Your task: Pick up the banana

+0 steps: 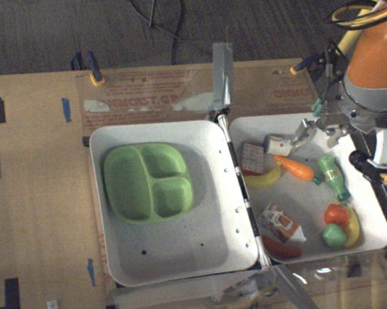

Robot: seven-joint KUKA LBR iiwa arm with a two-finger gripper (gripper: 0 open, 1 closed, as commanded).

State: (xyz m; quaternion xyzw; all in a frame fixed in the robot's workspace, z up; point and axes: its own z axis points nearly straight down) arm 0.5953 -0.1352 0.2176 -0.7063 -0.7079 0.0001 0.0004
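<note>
stage: not yet picked | banana [264, 177] lying in right bin [380, 236], left side, tucked under brown box [253, 157] beside carrot [295, 168] | gripper [310, 131] over far side of bin, near white item, apart from banana | jaws: cannot tell, nothing visibly held | left: reach, grasp, lift

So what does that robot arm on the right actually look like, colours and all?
The arm is a rounded grey shell with a broad orange band above the wrist. Below it hangs a gripper of pale grey metal with dark fittings and thin fingers. Yellow and black cables loop near its top.
</note>
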